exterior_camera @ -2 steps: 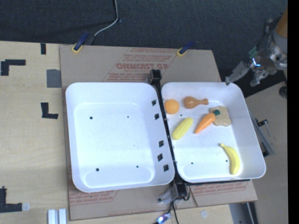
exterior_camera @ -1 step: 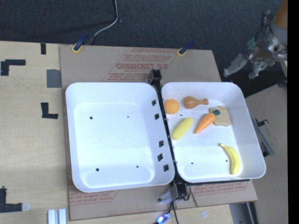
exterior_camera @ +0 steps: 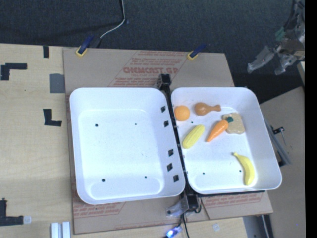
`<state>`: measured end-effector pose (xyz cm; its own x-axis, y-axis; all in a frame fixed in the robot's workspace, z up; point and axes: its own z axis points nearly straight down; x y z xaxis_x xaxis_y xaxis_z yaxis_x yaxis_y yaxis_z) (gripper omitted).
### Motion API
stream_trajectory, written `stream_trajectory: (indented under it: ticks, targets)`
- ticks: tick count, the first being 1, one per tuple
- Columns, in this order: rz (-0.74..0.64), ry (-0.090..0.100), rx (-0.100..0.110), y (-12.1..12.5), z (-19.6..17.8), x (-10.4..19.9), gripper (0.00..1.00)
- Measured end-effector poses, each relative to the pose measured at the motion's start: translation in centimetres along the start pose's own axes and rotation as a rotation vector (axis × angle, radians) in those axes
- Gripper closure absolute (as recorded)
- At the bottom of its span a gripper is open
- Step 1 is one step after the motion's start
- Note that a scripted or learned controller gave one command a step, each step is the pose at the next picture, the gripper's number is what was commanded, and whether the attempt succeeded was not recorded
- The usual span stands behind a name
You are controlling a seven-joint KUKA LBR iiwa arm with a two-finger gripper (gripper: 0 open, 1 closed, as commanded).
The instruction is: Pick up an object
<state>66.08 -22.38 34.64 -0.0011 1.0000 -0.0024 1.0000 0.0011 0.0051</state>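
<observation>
Two white bins [exterior_camera: 79,133]. In the right bin [exterior_camera: 262,133]: one orange [exterior_camera: 182,113], one drumstick [exterior_camera: 206,108], one corn cob [exterior_camera: 193,136], one carrot [exterior_camera: 217,130], one banana [exterior_camera: 245,168]. Gripper [exterior_camera: 282,51] off its far right corner; grip state unclear.

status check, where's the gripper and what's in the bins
Gripper parked high, off past the right bin's far corner, holding nothing. Right bin: orange, drumstick, corn, carrot, banana. All untouched, nothing blocking.

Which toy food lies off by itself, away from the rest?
The banana, alone near the right bin's front corner; the others cluster at the back.
</observation>
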Motion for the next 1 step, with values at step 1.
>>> stream_trajectory:
  ticks: [1]
  targets:
    - [0.000,0.000,0.000,-0.85,-5.44,-0.01,0.00]
